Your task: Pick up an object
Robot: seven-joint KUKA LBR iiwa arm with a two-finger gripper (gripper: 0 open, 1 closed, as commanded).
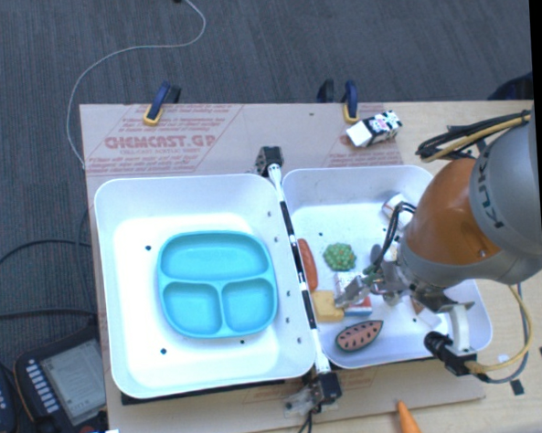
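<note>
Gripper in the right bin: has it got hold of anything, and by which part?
Cannot be told. The gripper is low among the toy food in the right bin, beside the yellow piece and below the green piece, but no object shows between its fingers.

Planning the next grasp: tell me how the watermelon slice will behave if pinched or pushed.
The watermelon slice lies flat in the right bin, so it probably won't roll or tip. It looks thin and low, so fingers may struggle to get under its edges. It seems a small toy, likely light, and could slide on the smooth white floor when pushed.
</note>
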